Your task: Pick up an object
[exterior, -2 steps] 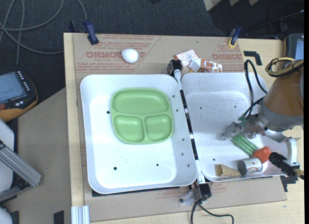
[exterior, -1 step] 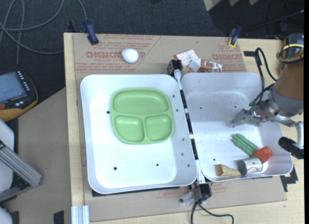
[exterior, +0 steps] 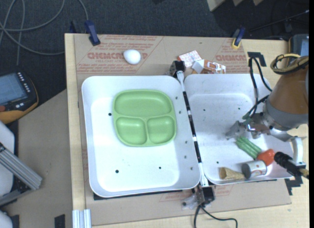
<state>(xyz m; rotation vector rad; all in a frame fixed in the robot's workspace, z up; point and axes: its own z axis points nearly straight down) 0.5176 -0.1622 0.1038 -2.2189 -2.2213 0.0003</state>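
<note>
Jaws' state impossible to tell, grey two-finger gripper [exterior: 239,129] was low inside shallow white right-hand bin [exterior: 216,99], just beside green cylindrical object [exterior: 248,147].

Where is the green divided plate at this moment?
The green three-compartment plastic plate lies in the left white bin, toward its upper middle, well apart from the arm's gripper in the right bin.
</note>
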